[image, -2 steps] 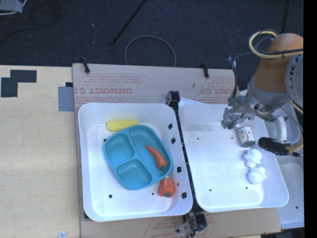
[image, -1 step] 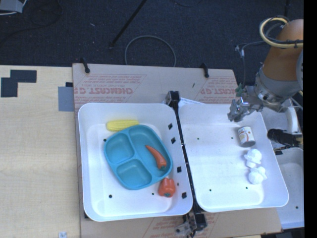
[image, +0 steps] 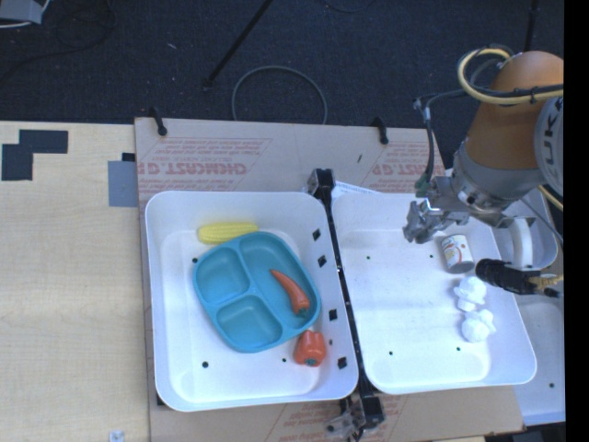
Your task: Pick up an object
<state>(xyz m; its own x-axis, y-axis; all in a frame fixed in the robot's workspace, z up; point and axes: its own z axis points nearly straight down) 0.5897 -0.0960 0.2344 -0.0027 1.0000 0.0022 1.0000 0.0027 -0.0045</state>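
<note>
My gripper [image: 421, 225] hangs over the back part of the right bin [image: 405, 339], with nothing visibly held in it. Just to its right a small white and brown can [image: 454, 251] lies on the bin floor. Two white crumpled lumps [image: 471, 292] [image: 477, 325] lie nearer the front at the bin's right side. In the left bin [image: 170, 339] a blue divided plate [image: 235, 293] carries an orange chili pepper [image: 292, 290]. A yellow corn cob [image: 227, 232] lies behind the plate, and a red-orange bell pepper [image: 310, 347] sits at its front right corner.
A black divider bar [image: 333, 274] runs between the two bins. Both bins rest on a cardboard sheet [image: 239, 159] on the wooden bench [image: 64, 293]. The grey and orange arm [image: 511, 127] comes in from the upper right.
</note>
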